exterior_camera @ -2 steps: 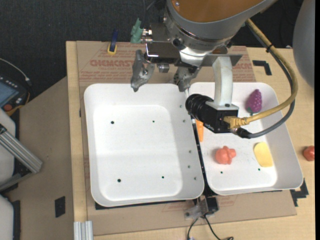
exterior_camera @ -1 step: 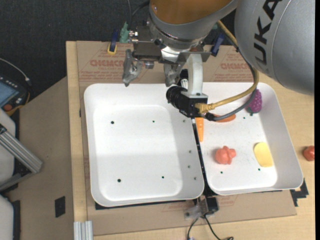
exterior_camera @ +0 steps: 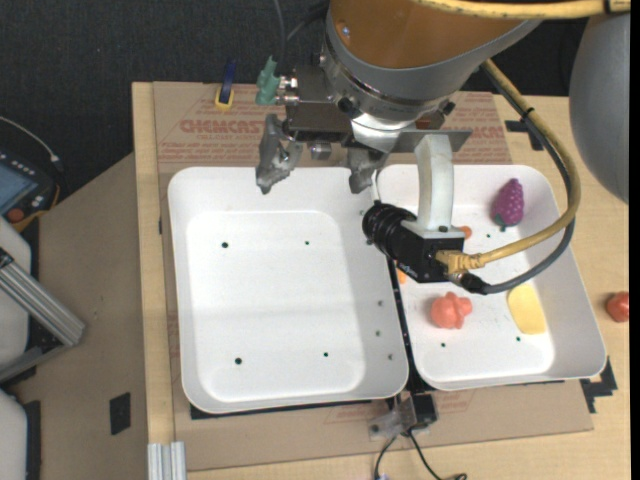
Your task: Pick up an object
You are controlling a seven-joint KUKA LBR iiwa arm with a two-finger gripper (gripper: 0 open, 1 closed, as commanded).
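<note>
The gripper [exterior_camera: 315, 173] hangs over the far rim of the left bin [exterior_camera: 205, 298], near the wall it shares with the right bin [exterior_camera: 570, 353]. Its two fingers [exterior_camera: 272, 168] are spread well apart, one at the left and one nearer the shared wall, with nothing between them. Both tips sit just above the white rim; whether they touch it cannot be told.

Above the fingers stands the grey gripper body, and above that the orange band [exterior_camera: 420, 18] of the arm. A black camera unit [exterior_camera: 405, 243] on a white bracket hangs from the wrist over the shared wall, with a yellow cable [exterior_camera: 530, 233] looping off to the right.

All loose things lie in the right bin, well apart from the fingers. A purple grape bunch [exterior_camera: 509, 201] lies toward the far right corner of that bin, its long axis running near to far, narrow end pointing away from the camera. A red-orange lumpy toy [exterior_camera: 450, 310] lies just right of the shared wall, nearer the front; it is roundish, with no clear long axis. A yellow piece [exterior_camera: 527, 308] lies right of the red toy, near it but apart, its long axis running roughly near to far. A small orange bit shows just behind the camera unit, mostly hidden.

The bins rest on a cardboard sheet [exterior_camera: 180, 128] on the worktop [exterior_camera: 110, 228].
</note>
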